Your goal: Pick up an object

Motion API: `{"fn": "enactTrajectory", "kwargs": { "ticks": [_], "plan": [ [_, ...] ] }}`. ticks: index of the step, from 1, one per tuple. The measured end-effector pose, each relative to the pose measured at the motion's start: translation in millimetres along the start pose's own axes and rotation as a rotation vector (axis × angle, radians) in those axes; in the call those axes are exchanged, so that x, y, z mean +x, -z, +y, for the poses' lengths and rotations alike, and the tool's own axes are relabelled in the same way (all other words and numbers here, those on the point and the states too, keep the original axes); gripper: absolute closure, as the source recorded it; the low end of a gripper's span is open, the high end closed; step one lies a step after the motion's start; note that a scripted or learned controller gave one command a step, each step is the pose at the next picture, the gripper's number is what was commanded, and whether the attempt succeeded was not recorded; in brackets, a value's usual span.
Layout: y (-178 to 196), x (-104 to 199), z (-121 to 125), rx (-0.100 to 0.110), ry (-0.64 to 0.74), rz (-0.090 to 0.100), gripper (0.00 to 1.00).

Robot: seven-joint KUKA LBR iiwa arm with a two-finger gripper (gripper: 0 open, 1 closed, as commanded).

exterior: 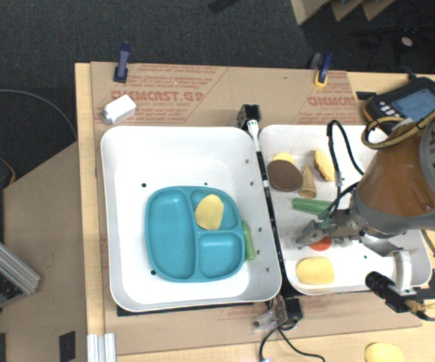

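While the grey arm (405, 179) reached in over the right bin (279, 138), its gripper (313, 234) hung low just above the bin floor, beside a small red-orange object (320, 243) that sat touching or just under the fingertips. Whether the fingers were spread or pressed together could not be told, since the wrist hid much of them and the dark metal blurred against the bin.

Around that red piece lay the other candidates: a green stick (304, 204) just behind it, a yellow lump (315, 271) in front of it toward the near rim, and farther back a brown disc (283, 173), a tan cone-like piece (309, 180) and a pale yellow slice (324, 164). Well apart from the red piece, in the left bin (119, 202), a teal divided tray (176, 236) held a yellow item (209, 212) in its upper compartment.

The grasp appeared to be at the closing stage (nothing was visibly clamped yet). Done well, it would likely call for centring the fingers squarely over the red piece, keeping clear of the green stick, closing fully before any lift, then rising straight up.
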State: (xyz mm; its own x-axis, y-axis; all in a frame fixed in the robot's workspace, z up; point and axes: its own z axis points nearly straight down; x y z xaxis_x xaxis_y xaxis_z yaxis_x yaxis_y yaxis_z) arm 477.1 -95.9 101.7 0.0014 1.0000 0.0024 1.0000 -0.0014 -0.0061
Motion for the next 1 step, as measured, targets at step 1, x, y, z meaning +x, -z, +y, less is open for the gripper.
{"fn": "enactTrajectory", "kwargs": {
  "ticks": [1],
  "plan": [
    [87.7, 41.0, 3.6, -0.016, 0.007, -0.002, 0.00]
  ]
}}
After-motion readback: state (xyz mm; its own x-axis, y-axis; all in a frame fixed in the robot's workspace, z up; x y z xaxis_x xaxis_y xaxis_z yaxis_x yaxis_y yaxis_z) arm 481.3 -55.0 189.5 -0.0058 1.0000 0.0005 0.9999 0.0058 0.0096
